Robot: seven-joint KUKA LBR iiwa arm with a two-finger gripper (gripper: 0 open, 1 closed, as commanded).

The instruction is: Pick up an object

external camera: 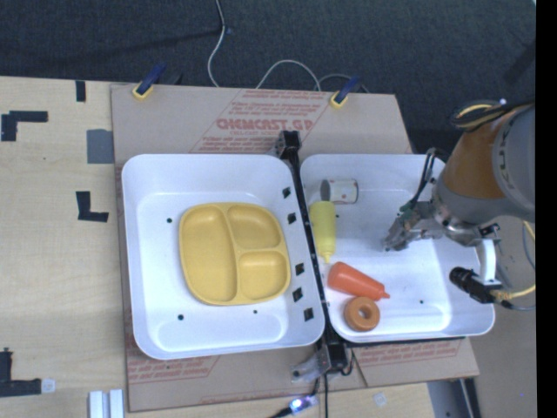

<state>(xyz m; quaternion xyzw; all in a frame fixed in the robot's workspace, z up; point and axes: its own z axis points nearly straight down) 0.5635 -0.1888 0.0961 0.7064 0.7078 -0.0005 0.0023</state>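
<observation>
the carrot (356, 279) lies in the right bin (435, 320), between the yellow corn (324, 229) and the donut (361, 313). the tool (400, 236) hovers nearby over bare floor; its opening i cannot tell. centre over the carrot's middle, avoiding neighbours.

The two white bins (144, 233) look like smooth, slightly glossy plastic, the yellow divided plate (233, 252) looks like matt plastic, and the board (261, 120) under them looks like brown cardboard.
</observation>
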